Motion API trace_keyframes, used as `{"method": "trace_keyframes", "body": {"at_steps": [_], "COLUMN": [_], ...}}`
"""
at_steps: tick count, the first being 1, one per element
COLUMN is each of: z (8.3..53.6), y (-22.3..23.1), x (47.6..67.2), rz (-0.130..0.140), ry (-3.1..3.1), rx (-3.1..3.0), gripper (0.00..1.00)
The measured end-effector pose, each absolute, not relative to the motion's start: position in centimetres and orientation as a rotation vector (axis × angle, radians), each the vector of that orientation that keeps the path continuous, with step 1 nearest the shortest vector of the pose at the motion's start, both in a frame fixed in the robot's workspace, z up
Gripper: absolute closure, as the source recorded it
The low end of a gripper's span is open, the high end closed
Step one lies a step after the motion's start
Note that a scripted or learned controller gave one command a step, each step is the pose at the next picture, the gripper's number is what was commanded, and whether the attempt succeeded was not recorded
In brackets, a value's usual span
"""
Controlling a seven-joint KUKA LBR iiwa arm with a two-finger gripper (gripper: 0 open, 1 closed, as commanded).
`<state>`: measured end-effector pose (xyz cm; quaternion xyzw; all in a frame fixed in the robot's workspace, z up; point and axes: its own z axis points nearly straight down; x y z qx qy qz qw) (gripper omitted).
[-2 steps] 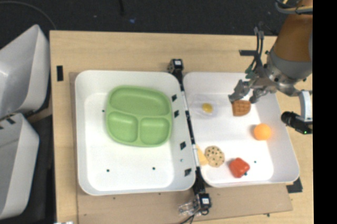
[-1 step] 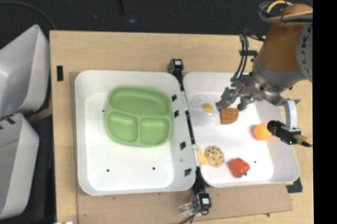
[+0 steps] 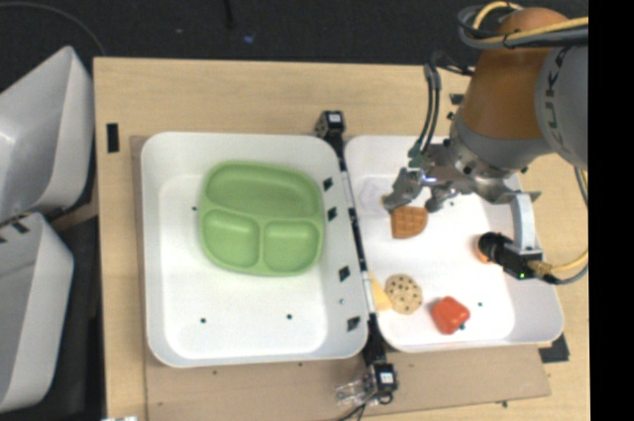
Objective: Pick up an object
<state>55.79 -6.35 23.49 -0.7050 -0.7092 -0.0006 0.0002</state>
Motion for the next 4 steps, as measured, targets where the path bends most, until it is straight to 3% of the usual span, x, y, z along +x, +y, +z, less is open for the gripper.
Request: {"method": "trace_keyframes", "body": {"at_steps": [2,3,4], "z": [22.0,22.3,22.3], "y": [3.7,8.6,8.2], "x": [52.8,52.2,52.2], "rz": [0.001,-0.003,-0.002], "ry": [-2.227,-2.230,-2.224], "rx": [-2.212,-2.212,-2.219], "gripper": [1.00,1.00,0.00]}}
